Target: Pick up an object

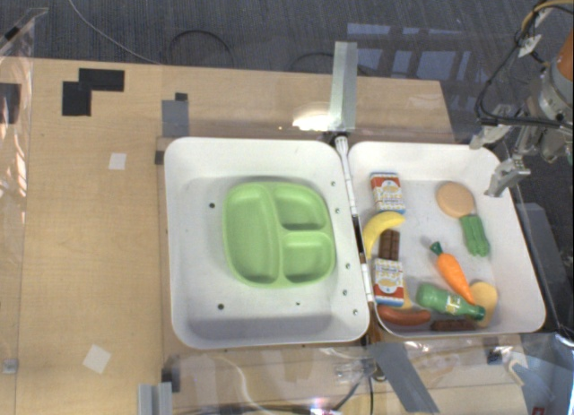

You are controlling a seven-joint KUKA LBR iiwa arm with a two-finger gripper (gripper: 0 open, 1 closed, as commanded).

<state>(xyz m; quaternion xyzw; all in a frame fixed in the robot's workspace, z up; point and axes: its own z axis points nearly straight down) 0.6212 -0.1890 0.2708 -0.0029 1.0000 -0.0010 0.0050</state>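
The right bin [511,225] holds several toy foods. Among them are a red and white packet [387,193], a banana [380,226], a brown bar in a wrapper [388,265], a tan round biscuit [456,198], a green pickle [475,235], a carrot [451,272], a green bottle [447,300], a red sausage [405,316] and a small yellow piece [484,294]. My gripper [491,160] hangs over the bin's far right corner, up and to the right of the biscuit. It is open, with nothing between its fingers.
The left bin [188,225] holds a green divided plate [278,232]. A metal post [343,82] stands behind the seam between the bins. Black cables [502,73] loop down from the arm at the right edge.
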